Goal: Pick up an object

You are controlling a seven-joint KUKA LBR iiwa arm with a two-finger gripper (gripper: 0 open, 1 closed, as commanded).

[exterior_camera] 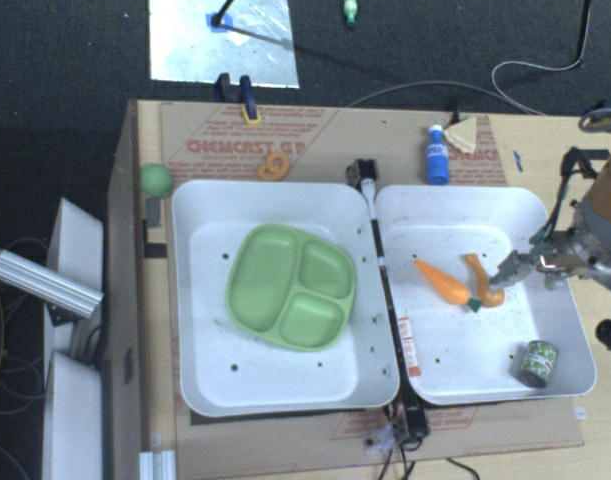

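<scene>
An orange carrot (440,281) with a green tip lies in the middle of the right bin (455,383). Just right of it sits a curved orange-brown piece (477,271). My gripper (497,282) reaches in from the right and is low over that piece, at the carrot's green end. Whether anything is held is not visible. A small green and grey can (535,362) stands in the bin's near right corner.
The left bin (210,368) holds a green divided plate (290,286). Behind the bins on the bench stand a blue bottle (437,155), an orange ring (275,165) and a green ball (156,179). A black divider (380,268) runs between the bins.
</scene>
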